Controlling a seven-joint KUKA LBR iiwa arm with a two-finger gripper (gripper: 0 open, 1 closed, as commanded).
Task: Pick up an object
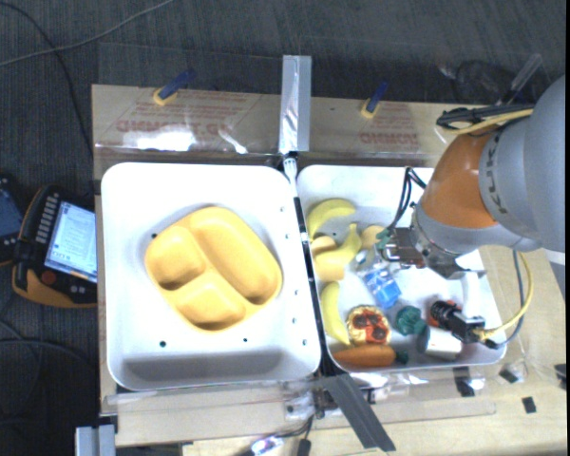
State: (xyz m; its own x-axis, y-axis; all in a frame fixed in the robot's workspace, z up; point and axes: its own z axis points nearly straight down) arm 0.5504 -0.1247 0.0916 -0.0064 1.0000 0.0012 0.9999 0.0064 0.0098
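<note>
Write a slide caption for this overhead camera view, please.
Robot arm reaches into the right bin of toy food; a yellow divided plate fills the left bin.

A yellow divided plate (pixel 212 265) is lying in the left bin (pixel 123 350), filling most of its floor. Along the far edge of the table (pixel 114 103), clear plastic sheeting (pixel 199 126) is lying flat, with two small blue-and-yellow clips (pixel 172 87) sitting on it. A silvery upright strip (pixel 295 103) is standing between the bins at the back. Off the table's left, on the dark carpet (pixel 38 55), an orange-cased handheld unit, perhaps a control pendant (pixel 59 245), is showing a lit screen, and thin cables (pixel 66 36) are trailing across the floor.
</note>
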